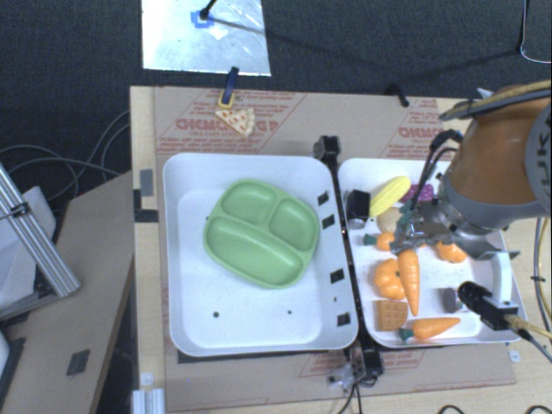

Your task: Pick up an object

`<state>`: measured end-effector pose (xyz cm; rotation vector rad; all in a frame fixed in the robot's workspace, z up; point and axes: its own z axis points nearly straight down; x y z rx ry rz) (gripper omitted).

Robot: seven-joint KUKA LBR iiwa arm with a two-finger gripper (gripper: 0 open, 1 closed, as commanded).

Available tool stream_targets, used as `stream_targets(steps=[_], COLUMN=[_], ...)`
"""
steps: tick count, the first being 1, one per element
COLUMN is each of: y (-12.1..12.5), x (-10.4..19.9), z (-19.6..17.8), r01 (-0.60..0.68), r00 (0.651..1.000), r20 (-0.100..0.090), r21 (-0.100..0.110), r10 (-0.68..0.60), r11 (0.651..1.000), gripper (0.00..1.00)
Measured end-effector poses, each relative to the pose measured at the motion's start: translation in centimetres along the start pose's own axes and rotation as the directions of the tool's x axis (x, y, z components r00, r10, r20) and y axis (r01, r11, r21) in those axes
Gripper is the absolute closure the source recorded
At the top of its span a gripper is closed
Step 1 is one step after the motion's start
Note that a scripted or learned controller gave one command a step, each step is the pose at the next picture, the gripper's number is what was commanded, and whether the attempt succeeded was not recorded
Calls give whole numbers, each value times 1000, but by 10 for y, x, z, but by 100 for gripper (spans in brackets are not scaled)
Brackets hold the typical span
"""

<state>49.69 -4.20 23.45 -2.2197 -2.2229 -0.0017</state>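
arm: grey-and-orange robot arm's gripper [412, 229] low in right white plastic bin [496, 328] | jaws: can't tell, wrist hides them | target: upright orange plastic carrot [408, 280] just below gripper | risk: crowding, yellow toy corn [389, 193] and second carrot [429, 327] nearby, fingers may nudge carrot aside or snag a neighbour | left bin: green divided plate [261, 232]

Counted on the bench: two white bins, left [185, 257] and right [496, 270], one green divided plate [261, 232], two carrots [408, 276] [434, 326], one yellow corn cob [390, 193], one waffle [391, 315], one small black block [358, 203].
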Motion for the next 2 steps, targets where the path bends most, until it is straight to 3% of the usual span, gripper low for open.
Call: stream_targets(steps=[1,2], y=[1,2], x=[10,-1], z=[7,1], r01=[3,-1], r00=[1000,1000], r20=[0,1], r21=[1,-1], r10=[-3,1], r11=[1000,1000], gripper=[100,100])
